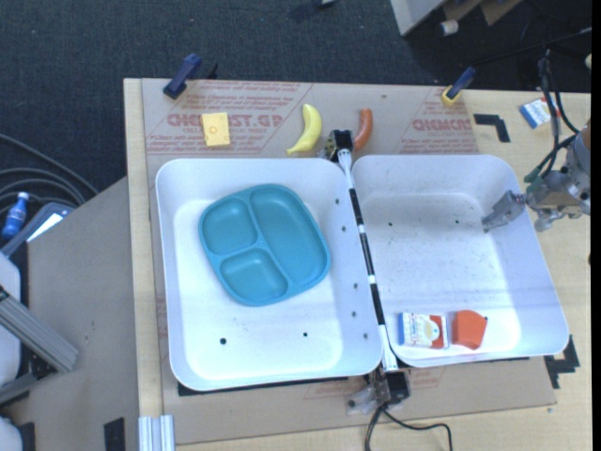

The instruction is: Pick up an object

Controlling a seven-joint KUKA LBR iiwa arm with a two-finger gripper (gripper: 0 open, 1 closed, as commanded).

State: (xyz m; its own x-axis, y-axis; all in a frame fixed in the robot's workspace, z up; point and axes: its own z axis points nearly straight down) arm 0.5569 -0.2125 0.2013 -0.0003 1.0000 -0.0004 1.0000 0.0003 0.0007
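Note:
Near the front wall of the right bin (pixel 526 280) lie a small white-and-red carton (pixel 420 330) and, right beside it, an orange block (pixel 469 329). In the left bin (pixel 178 252) rests a blue divided plate (pixel 263 243). My gripper (pixel 518 219) hangs over the right bin's far right part, close to the right wall and well behind the carton and the block. It is open, its two grey fingers (pixel 498 211) spread apart with nothing between them.
Behind the bins, on the bench, lie a toy banana (pixel 305 130), an orange-red sausage shape (pixel 362 128) and a yellow square (pixel 215 130). A black strip (pixel 362 252) runs along the seam between the bins. Clamps (pixel 181 75) hold the board's back edge.

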